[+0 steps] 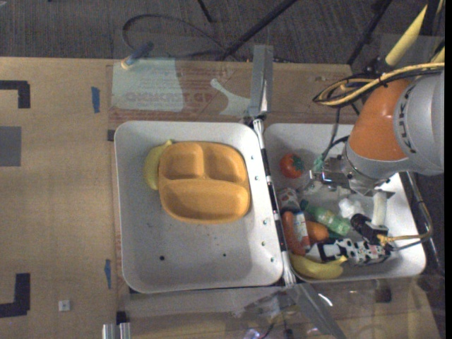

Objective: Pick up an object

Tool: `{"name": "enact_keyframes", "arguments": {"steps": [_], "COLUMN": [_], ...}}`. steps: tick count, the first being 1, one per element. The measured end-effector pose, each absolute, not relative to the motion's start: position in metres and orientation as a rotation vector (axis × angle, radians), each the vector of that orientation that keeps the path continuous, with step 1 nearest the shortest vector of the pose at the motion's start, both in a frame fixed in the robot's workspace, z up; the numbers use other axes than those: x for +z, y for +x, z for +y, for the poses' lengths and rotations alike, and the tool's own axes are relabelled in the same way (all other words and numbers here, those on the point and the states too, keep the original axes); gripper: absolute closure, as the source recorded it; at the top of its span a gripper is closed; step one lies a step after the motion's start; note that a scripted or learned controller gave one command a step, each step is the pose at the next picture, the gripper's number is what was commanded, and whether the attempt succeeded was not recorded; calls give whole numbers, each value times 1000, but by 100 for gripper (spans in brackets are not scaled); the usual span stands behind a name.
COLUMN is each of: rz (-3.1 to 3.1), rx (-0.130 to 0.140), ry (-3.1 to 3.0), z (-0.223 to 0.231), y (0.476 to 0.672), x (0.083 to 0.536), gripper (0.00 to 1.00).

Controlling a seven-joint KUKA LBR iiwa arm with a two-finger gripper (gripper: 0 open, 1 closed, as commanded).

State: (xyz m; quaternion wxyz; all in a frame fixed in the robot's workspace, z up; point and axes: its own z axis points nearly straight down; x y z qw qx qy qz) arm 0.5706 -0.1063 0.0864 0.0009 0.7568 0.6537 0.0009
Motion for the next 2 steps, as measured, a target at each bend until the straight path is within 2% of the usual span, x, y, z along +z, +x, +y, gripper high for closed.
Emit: {"name": "enact_keyframes", "arguments": {"steps": [1,2], "rz": [2246,2240], "rx": [0,6], "ry": [2198,2197], "z": [-118,-118], "y": [509,511], "x": [87,98], "gripper": [0,100]}}
